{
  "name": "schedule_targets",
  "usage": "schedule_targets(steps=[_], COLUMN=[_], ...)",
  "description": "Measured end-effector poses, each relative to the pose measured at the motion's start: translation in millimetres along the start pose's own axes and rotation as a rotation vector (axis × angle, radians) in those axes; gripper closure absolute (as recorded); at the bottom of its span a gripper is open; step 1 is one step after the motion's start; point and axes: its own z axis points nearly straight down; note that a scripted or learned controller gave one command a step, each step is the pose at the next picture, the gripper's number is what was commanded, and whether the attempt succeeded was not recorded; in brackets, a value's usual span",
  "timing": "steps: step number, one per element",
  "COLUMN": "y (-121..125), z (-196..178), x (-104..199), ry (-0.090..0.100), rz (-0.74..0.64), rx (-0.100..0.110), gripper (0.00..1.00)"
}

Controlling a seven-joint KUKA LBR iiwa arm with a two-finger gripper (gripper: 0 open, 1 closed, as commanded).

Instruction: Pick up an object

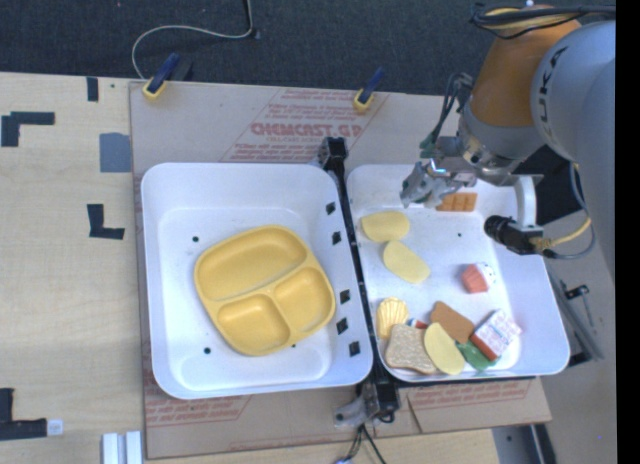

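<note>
Orange waffle piece (457, 202) lies just beside gripper (420, 190).

Dark speckled carpet (300, 2) across the top, crossed by a thin black cable (215, 27) (looping, then trailing off upward). Below, a pale wood benchtop (60, 292) marked with black tape pieces (100, 222) and a grey patch (115, 152). Brown cardboard sheet (290, 127) clamped at its far edge by two yellow-and-blue clips (160, 80).
</note>
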Motion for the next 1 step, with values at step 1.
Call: schedule_targets(steps=[1], y=[-19.9], z=[1.5], x=[61.0], ry=[0.000], rz=[0.000], rx=[0.003], gripper=[1.00])
